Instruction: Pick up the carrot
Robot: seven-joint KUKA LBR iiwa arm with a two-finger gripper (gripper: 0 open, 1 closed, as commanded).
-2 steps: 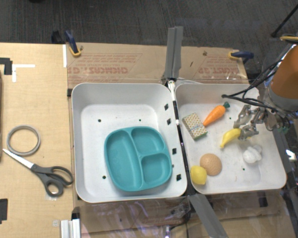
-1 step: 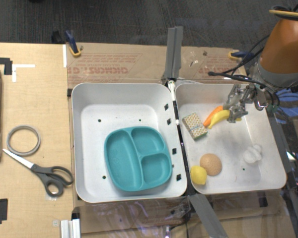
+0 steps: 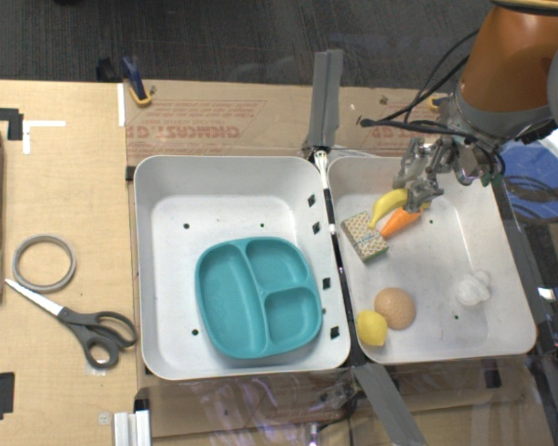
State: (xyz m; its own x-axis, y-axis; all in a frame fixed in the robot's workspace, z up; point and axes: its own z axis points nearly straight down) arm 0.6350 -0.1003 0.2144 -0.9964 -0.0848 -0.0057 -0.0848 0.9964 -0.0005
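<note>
The carrot (image 3: 402, 221), small and orange, lies in the right bin (image 3: 502, 277) near its back left, pointing down-left. A yellow banana (image 3: 388, 204) rests against its upper side. My gripper (image 3: 422, 191) hangs just above and to the right of the carrot's thick end, close to or touching it. The grey arm with its orange band (image 3: 513, 45) reaches in from the upper right.
A patterned sponge block (image 3: 364, 237) sits left of the carrot. A brown egg-like ball (image 3: 395, 307), a lemon (image 3: 372, 328) and a white lump (image 3: 471, 290) lie nearer the front. The left bin (image 3: 167, 203) holds a teal divided plate (image 3: 258, 295). Scissors (image 3: 79, 323) and a tape roll (image 3: 44, 262) lie on the bench.
</note>
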